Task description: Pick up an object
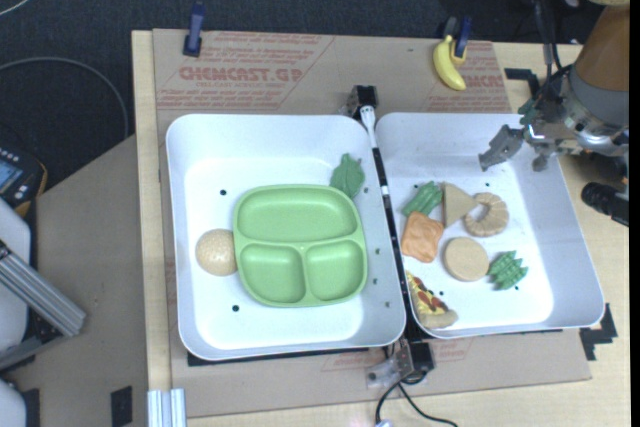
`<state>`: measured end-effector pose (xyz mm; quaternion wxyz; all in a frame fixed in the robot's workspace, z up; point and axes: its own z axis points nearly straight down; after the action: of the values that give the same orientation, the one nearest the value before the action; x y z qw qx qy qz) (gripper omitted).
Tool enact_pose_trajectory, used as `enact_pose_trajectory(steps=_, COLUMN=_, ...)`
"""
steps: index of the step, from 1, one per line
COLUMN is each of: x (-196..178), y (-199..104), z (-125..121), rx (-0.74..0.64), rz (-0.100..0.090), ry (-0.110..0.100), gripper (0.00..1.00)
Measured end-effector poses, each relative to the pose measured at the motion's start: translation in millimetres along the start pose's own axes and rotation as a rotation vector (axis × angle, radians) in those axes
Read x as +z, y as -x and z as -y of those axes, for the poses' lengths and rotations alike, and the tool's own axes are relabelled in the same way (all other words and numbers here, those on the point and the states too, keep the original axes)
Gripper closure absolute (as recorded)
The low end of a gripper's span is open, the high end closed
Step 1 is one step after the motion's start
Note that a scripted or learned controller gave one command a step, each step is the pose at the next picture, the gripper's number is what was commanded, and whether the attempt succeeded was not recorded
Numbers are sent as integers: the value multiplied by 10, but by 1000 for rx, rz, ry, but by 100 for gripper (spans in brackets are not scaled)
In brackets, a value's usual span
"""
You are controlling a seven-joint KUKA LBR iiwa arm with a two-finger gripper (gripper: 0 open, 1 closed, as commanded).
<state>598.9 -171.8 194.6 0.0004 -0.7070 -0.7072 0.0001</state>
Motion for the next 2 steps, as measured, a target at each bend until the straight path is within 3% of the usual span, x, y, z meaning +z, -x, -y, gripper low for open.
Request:
enact_pose_trajectory(steps=1, x=873, y=458, z=606, rx=-1, rz=5, ry=10, gripper=0)
enact_pose_trajectory(steps=2, x=1073, y=-459, z=919, rx=-4, rz=0, ry=7, gripper=0)
